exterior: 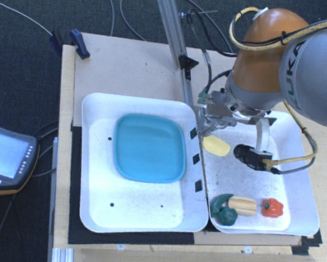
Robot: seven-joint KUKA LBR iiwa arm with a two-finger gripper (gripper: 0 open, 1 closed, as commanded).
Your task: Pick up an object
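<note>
While the claw (210,119) hangs over the right bin (298,169), grip unreadable, the yellow piece (216,145) lies just below it, long axis crosswise.

Left bin (87,206): blue plate (150,148) is held.
Right bin (303,198): yellow piece (216,145), green toy (224,209), red toy (272,207) are seen.
Gripper (210,122): positioned above yellow piece.

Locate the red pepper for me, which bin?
The red pepper lies in the right bin, near its front right corner, just right of the tan cylinder that sits beside the green toy.
</note>
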